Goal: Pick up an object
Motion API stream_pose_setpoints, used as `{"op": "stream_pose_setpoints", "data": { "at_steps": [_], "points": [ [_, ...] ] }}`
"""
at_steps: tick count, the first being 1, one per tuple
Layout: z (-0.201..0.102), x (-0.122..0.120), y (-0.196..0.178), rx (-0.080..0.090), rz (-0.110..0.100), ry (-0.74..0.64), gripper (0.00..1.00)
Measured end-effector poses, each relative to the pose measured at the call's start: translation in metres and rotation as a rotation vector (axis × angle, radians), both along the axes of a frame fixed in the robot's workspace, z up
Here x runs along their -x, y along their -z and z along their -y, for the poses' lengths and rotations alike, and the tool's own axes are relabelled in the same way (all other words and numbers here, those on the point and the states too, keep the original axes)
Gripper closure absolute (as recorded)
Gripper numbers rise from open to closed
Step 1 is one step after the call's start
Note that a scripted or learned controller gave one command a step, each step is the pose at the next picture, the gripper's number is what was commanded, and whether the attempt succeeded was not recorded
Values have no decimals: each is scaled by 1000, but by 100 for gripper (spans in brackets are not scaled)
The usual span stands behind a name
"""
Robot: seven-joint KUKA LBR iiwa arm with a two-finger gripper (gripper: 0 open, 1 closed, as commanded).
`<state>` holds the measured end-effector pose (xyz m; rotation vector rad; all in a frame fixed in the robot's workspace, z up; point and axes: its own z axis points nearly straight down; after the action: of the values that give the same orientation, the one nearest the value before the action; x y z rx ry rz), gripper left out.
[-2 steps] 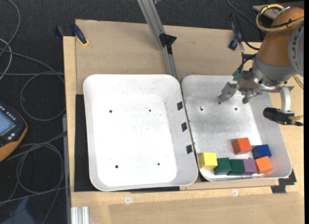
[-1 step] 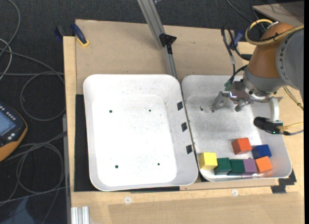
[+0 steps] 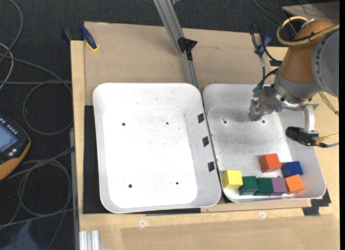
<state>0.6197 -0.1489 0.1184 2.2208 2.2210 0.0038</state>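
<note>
Camera view: gripper (image 3: 259, 110) hangs over the right bin's (image 3: 237, 141) bare far end; can't tell its state. Blocks — red (image 3: 269, 162), blue (image 3: 292, 168), orange (image 3: 294, 182), yellow (image 3: 233, 178) etc. — huddle at near edge, well apart. Risk: descending here grabs nothing; packed blocks may jam.

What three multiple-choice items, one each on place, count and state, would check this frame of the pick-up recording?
1. Where do the blocks lie?
A. left bin, far edge
B. right bin, near edge
C. on the bench, outside the bins

2. How many green blocks are there?
A. none
B. two
C. five

3. Where is the gripper relative to the blocks?
A. over the far part of the right bin, apart from them
B. resting on the yellow block
C. over the left bin

Key: 1 B, the cluster lies along the right bin's near edge; 2 B, two green blocks side by side; 3 A, the gripper is well apart from the yellow block.
</note>
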Motion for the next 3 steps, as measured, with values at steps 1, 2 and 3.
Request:
{"op": "stream_pose_setpoints", "data": {
  "at_steps": [1, 2, 3],
  "points": [
    [1, 4, -45, 2, 3, 0, 100],
    [2, -7, -96, 3, 5, -1, 100],
    [2, -8, -112, 2, 2, -1, 100]
  ]
}}
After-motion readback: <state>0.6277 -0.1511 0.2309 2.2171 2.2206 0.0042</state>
